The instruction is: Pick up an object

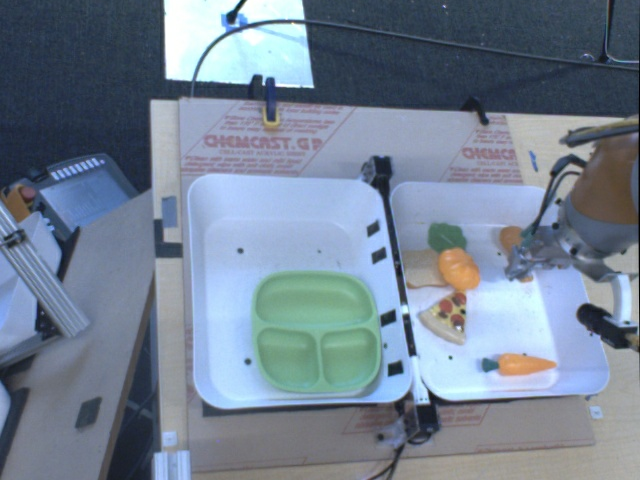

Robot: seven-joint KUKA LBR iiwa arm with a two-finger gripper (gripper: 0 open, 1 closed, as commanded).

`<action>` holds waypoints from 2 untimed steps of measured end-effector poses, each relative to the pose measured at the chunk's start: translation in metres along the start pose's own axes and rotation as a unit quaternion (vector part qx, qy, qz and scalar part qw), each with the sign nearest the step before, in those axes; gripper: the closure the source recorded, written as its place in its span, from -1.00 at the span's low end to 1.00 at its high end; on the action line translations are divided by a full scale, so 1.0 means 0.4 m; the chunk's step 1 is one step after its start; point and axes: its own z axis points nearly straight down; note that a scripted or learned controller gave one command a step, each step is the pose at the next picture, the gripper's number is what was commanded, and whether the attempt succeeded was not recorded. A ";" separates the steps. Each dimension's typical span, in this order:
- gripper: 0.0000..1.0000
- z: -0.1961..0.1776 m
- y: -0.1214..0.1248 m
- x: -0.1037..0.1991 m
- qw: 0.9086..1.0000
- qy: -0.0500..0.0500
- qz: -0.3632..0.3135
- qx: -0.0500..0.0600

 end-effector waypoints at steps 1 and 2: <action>1.00 -0.156 0.012 0.016 1.000 0.000 -0.001 -0.001; 1.00 -0.266 0.022 0.015 1.000 0.000 -0.001 -0.001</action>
